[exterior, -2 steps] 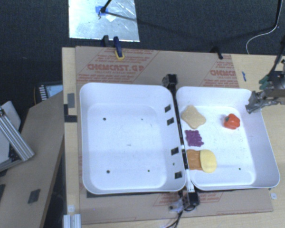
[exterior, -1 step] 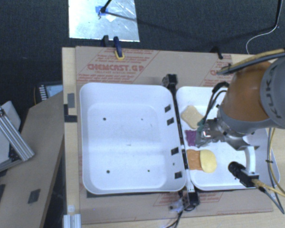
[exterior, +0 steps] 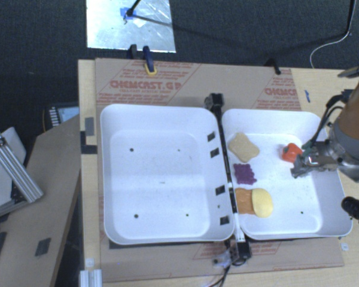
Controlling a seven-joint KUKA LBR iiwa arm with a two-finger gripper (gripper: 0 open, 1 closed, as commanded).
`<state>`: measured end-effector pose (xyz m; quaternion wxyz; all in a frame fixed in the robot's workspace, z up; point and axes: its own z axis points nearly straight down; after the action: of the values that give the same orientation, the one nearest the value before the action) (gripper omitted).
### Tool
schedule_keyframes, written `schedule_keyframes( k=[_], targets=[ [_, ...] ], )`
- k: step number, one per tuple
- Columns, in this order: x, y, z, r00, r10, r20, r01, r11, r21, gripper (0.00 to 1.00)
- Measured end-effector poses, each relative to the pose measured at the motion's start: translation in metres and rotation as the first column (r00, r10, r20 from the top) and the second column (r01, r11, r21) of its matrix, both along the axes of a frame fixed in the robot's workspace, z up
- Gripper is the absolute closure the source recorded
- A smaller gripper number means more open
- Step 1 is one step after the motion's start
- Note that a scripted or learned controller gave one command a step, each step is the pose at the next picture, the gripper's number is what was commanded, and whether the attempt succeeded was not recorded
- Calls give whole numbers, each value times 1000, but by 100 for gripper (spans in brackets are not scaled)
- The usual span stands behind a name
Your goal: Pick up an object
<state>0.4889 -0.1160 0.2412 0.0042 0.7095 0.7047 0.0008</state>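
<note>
A small red-orange object (exterior: 291, 152) is seen near the right bin's (exterior: 323, 223) right edge, beside the gripper (exterior: 304, 166), partly hidden; its shape is unclear.

Four objects in right bin (exterior: 323, 223), hand (exterior: 300, 166) above them
</note>
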Motion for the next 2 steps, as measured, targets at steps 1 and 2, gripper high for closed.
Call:
schedule_keyframes(
  k=[1, 2],
  targets=[
    [0, 47, 108, 1000, 17, 8, -17, 1000, 5, 100],
    [-1, 139, 199, 1000, 21, 6, -21, 1000, 8, 100]
  ],
)
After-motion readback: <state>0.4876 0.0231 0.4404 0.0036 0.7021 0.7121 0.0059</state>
